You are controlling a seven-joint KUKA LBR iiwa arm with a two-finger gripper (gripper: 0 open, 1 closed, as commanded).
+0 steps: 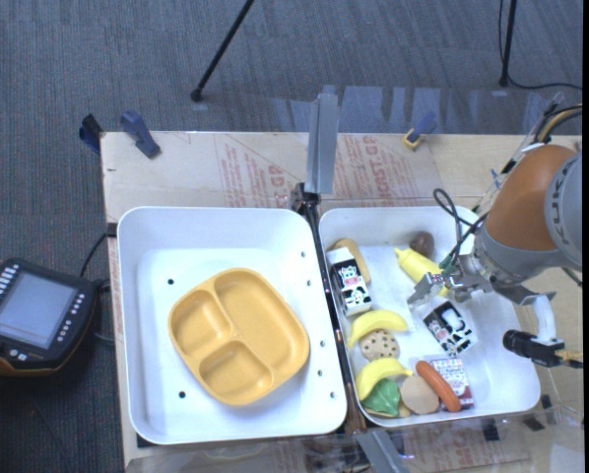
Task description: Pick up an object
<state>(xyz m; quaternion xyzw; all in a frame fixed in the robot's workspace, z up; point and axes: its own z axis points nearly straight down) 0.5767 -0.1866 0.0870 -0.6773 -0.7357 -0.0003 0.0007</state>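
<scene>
Hovering in the right bin (491, 387), the gripper (440, 286) spreads its fingers, holding nothing, between a yellow bottle (416, 262) and a cow-print carton (449, 326). Bananas (377, 323), a cookie (378, 345) and a sausage (438, 385) lie nearby. The left bin (147, 254) holds a yellow divided plate (237, 335).

Plywood bench (226, 170), two white bins side by side on it, left bin (142, 264), right bin (506, 387)
</scene>
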